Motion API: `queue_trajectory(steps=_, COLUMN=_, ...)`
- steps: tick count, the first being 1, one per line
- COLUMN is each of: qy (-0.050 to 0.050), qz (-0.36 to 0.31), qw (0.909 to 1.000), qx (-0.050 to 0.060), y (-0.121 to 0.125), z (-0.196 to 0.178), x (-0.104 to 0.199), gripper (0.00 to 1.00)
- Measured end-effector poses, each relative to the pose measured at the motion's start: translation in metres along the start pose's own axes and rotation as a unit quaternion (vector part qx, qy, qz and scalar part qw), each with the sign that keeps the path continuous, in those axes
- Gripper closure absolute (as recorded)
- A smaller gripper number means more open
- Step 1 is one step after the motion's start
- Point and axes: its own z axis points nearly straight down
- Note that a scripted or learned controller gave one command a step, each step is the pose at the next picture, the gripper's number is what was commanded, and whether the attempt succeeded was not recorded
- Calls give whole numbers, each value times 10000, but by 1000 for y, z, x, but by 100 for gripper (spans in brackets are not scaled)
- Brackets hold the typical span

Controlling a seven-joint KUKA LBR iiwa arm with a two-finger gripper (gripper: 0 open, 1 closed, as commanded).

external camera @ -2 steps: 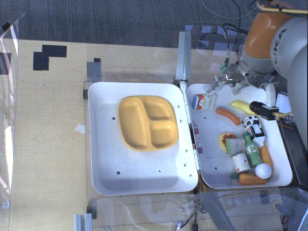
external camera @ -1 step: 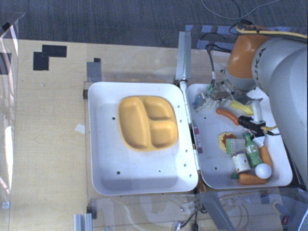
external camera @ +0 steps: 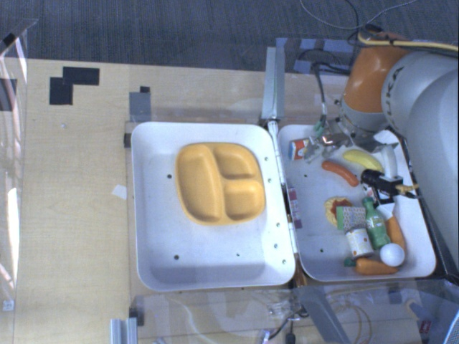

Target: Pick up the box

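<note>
The small red-and-white box (external camera: pixel 300 149) lies in the far left corner of the right bin (external camera: pixel 315 264), its printing too small to read. The metal gripper (external camera: pixel 324 137) sits just beside it; whether it is open or closed cannot be told. A smooth, moulded yellow tray (external camera: pixel 219 182) with three rounded compartments rests in the glossy left bin (external camera: pixel 154 249).

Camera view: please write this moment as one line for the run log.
arm: over right bin far corner | gripper: beside box, grasp unclear | left bin: yellow tray | box: in bin
</note>
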Motion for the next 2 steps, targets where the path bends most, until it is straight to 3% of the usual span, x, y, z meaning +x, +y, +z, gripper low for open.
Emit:
queue_trajectory(steps=1, qy=18, qz=-1462, qw=9892, qx=-74, y=-95, z=11, x=22, gripper=100)
queue_trajectory(steps=2, qy=39, qz=1102, qw=9939, qx=-31, y=-73, z=-73, x=-32, gripper=100)
